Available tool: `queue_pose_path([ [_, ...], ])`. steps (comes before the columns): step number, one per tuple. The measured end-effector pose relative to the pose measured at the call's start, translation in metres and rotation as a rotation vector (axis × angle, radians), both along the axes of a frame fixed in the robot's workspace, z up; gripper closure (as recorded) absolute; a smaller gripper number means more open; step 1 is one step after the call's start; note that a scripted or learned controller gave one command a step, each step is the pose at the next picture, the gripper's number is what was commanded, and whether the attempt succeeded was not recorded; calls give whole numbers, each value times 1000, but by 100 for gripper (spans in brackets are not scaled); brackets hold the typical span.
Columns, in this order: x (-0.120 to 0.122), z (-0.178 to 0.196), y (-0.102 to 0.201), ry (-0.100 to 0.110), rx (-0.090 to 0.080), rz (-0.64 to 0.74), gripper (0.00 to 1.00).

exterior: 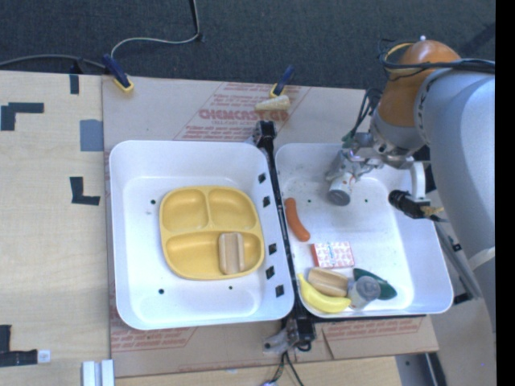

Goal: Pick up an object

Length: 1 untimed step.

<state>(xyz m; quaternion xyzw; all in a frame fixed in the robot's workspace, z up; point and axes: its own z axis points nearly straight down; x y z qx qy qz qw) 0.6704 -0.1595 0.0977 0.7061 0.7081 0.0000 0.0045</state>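
In the right bin (pixel 418 252) the loose things lie toward the near left side: an orange sausage (pixel 298 219) rests close to the bin's left wall, a small red-and-white checked box (pixel 332 254) sits just below and to the right of it, and along the front edge a yellow banana (pixel 323 297) curves beneath a tan bread roll (pixel 327 280), the two touching. Right beside them a grey cup (pixel 364 289) lies against a dark green piece (pixel 387 288). The gripper (pixel 341 190) hangs over the far part of this bin, well apart from all these things, above bare white floor; nothing shows between its fingers, and whether they stand apart or together cannot be told from this angle. The grey arm (pixel 463 127) with its orange band (pixel 410 83) comes in from the right. The left bin (pixel 129 240) holds a yellow divided plate (pixel 193 215), and a tan bread slice (pixel 232 252) lies in its near right compartment. Both bins sit side by side on a cardboard sheet (pixel 177 107) on the worktop (pixel 40 240).
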Motion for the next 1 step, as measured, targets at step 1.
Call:
queue_pose_path([
  [1,-74,114,73,5,7,0,100],
])
